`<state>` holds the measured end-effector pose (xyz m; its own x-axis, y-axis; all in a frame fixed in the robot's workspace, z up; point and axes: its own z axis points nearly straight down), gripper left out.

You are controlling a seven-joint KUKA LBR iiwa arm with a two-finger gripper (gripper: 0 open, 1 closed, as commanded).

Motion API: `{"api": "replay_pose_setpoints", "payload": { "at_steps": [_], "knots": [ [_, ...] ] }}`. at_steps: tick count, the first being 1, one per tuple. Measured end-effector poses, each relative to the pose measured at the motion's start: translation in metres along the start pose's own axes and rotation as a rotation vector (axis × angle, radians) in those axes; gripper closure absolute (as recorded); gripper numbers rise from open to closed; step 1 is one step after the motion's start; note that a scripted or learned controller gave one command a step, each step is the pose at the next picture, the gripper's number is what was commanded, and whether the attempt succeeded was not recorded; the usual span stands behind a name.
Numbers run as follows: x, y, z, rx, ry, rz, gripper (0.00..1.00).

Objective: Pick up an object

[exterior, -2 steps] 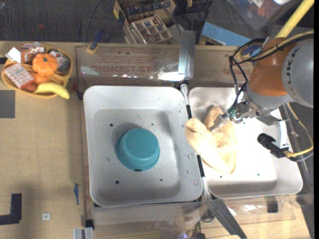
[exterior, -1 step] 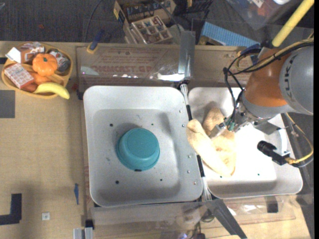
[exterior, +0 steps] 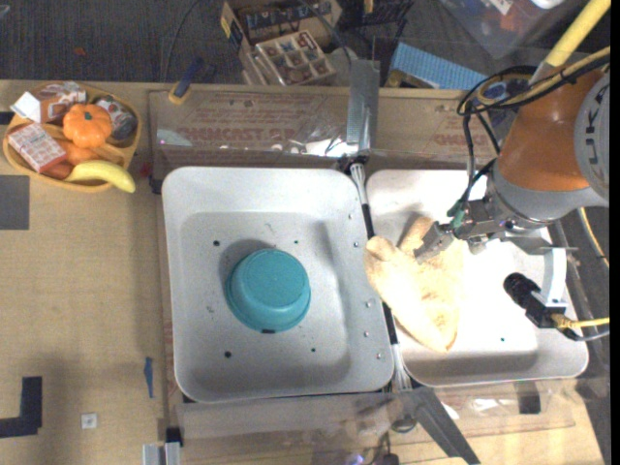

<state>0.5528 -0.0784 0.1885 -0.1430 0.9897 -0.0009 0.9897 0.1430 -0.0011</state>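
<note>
Camera view – arm: reaches over the right bin (exterior: 572, 352), gripper (exterior: 433, 243) low at its left half.
Claw: cannot tell – blurred against the cloth.
Cloth (exterior: 421, 289): tan, limp, draped along the right bin's left edge, partly over the rim.
Bowl (exterior: 269, 289): teal, upturned, centre of left bin (exterior: 194, 201).
Risk: likely pinches a loose fold – cloth may slip out or snag on the rim.

The bench (exterior: 77, 289) was pale brown board; a cardboard strip (exterior: 252, 124) ran along its far edge; a dish of toy food (exterior: 73, 139) sat at the far left corner; beyond lay dark floor (exterior: 107, 22) crowded with what looked like boxes (exterior: 281, 32).
</note>
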Motion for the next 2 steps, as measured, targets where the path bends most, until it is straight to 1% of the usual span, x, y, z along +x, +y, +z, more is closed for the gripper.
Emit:
{"api": "replay_pose_setpoints", "payload": {
  "at_steps": [1, 2],
  "knots": [
    [-0.045, 0.036, 0.084, 0.0, 0.0, -0.088, 0.0],
    [-0.036, 0.038, 0.098, -0.01, -0.004, -0.285, 0.0]
  ]
}}
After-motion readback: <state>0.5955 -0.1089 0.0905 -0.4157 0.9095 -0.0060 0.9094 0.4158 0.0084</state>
